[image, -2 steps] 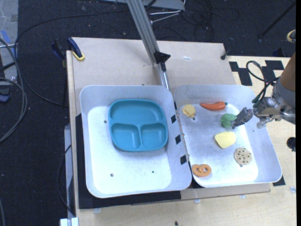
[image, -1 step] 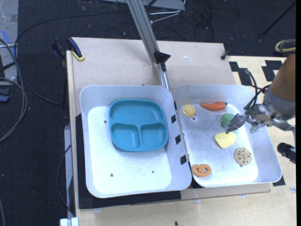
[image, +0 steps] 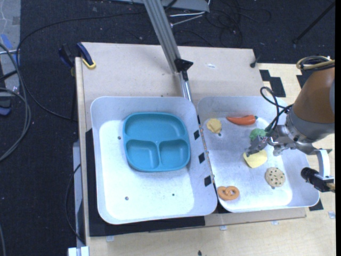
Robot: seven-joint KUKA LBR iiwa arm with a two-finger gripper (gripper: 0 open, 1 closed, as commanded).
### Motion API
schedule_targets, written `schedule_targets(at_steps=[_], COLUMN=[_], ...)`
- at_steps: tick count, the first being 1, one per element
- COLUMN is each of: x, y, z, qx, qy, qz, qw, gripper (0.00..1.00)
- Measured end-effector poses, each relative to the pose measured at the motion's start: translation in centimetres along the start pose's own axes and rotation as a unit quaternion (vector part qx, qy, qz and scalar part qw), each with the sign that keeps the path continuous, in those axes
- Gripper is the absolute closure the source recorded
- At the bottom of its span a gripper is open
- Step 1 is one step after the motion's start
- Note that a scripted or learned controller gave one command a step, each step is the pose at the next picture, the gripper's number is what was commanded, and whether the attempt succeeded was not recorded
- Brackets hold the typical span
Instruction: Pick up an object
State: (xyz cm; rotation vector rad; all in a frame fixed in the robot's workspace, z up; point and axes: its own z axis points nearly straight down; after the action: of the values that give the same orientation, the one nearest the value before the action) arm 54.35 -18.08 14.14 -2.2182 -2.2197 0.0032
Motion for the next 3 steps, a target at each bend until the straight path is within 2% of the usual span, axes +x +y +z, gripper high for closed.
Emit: schedule_targets(at_steps=[1, 2, 3], x=[-0.1, 0.0, 0.0], y=[0.1, 0.1, 0.2], z=[-1.3, -7.7, -11.8], qx=[-0.003, -0.005, -0.005], qy=[-0.001, -0.002, -0.002], qz=[0.0, -0.001, -0.001], qw=[1.0, 1.0, 1.0], gripper=[1.0, 1.0, 1.0])
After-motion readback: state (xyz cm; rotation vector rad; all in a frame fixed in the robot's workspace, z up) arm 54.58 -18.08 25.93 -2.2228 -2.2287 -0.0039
